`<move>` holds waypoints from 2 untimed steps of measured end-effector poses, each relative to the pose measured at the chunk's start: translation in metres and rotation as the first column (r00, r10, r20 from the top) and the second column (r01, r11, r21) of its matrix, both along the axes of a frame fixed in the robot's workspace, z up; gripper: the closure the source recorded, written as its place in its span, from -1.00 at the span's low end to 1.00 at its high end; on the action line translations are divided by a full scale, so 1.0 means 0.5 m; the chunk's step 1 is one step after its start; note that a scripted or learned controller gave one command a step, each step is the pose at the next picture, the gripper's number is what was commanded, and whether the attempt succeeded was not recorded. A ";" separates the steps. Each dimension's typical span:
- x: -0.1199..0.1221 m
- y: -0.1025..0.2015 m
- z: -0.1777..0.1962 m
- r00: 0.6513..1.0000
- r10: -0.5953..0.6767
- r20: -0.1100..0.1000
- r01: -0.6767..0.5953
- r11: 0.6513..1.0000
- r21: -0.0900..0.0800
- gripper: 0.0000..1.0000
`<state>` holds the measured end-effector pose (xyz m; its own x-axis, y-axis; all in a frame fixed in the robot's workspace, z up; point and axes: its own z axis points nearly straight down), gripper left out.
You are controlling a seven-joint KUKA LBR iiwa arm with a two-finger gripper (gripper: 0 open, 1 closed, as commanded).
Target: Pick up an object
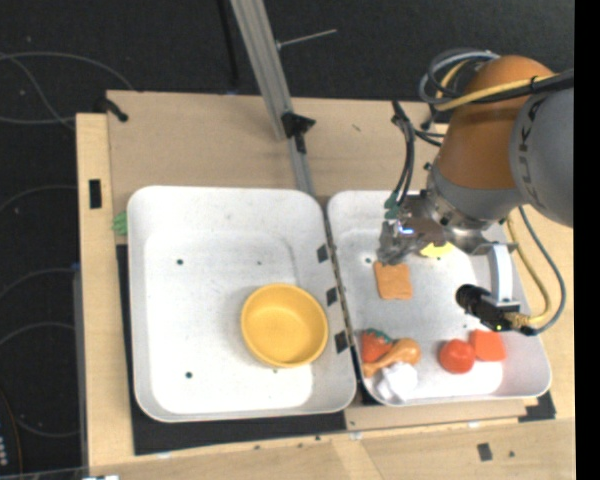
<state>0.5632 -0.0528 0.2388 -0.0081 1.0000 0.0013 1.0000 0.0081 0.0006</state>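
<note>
One smooth round yellow bowl (284, 324) beside a flat orange slab (393, 282).

A pale tan tabletop (200, 148) of plain board fills the middle of the scene, lit evenly from above with soft shadows. Around it on the left and far sides lies a dark floor (40, 28), nearly black, with thin grey cables (20, 88) looping loosely across it on the left. A slim grey metal pole (265, 58) rises at a slant from the far middle of the tabletop, fixed there by a small black clamp (298, 126). A black mat (230, 430) shows along the near edge of the tabletop.
</note>
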 end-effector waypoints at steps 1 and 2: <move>0.021 0.098 0.021 1.000 0.000 0.001 0.000 1.000 0.001 1.00; 0.039 0.192 0.033 1.000 0.000 0.001 0.000 1.000 0.001 1.00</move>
<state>0.5827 0.0432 0.2554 -0.0081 1.0000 0.0020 1.0000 0.0081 0.0011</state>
